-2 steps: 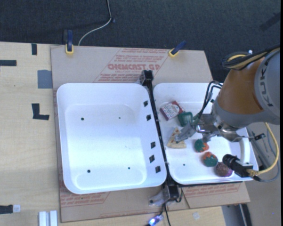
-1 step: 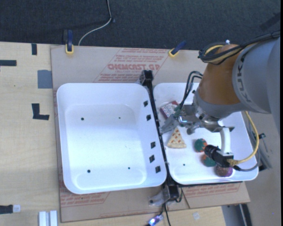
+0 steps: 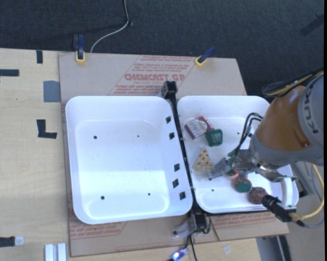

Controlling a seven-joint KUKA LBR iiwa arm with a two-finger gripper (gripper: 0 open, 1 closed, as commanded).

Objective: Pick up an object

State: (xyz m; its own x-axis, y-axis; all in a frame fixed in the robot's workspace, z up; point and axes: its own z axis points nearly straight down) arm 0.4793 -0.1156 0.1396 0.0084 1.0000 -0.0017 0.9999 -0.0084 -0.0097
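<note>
In the camera view, the grey arm with its orange band [image 3: 287, 125] is seen reaching in from the right over the right bin [image 3: 223, 203]. The gripper [image 3: 220, 168] is lowered near the middle of that bin; whether its jaws are open or closed cannot be told, and nothing is seen held in it. Just left of the gripper a triangular wedge-shaped piece [image 3: 203, 159] is lying. Further back a red-and-white packet [image 3: 196, 127] and a dark green object [image 3: 214, 137] are set close together. Near the front right, partly covered by the wrist, a green round item [image 3: 242, 186] and a brownish lump [image 3: 256, 194] are found. The left bin [image 3: 76, 145] adjoins it.
</note>
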